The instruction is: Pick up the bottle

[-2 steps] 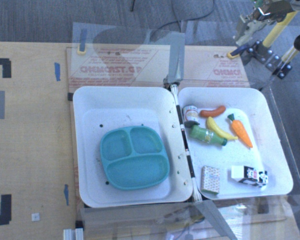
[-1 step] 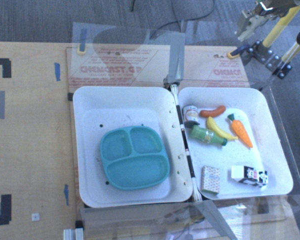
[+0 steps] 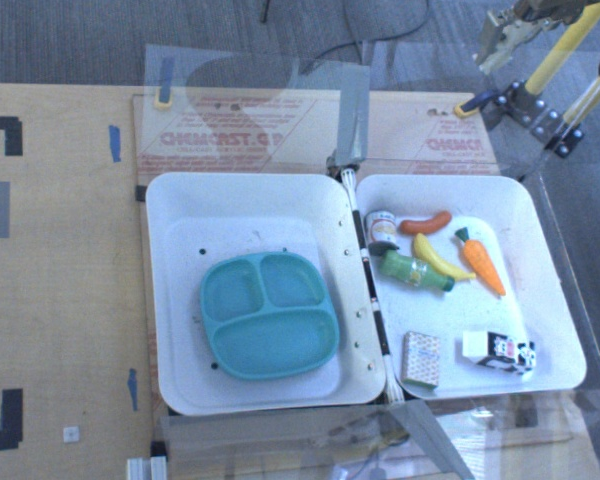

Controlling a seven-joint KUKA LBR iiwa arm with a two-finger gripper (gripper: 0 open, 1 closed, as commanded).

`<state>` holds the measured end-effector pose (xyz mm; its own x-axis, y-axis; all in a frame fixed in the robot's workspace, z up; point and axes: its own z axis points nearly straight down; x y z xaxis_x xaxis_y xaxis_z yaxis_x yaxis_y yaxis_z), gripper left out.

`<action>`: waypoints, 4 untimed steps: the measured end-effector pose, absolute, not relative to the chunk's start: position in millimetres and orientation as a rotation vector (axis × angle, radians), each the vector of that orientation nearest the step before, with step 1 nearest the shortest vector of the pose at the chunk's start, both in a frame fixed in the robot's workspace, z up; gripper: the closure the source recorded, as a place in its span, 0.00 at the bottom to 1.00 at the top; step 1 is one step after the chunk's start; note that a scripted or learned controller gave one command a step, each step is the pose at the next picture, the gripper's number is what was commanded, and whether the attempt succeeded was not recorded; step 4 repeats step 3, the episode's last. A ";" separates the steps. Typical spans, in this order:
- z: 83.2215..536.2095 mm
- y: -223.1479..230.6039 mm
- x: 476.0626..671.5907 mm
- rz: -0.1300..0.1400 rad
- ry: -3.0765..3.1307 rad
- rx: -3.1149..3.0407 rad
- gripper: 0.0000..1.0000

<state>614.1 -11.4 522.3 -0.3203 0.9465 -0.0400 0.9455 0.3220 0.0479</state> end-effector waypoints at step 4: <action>557.4 -7.9 616.7 0.031 2.493 1.774 1.00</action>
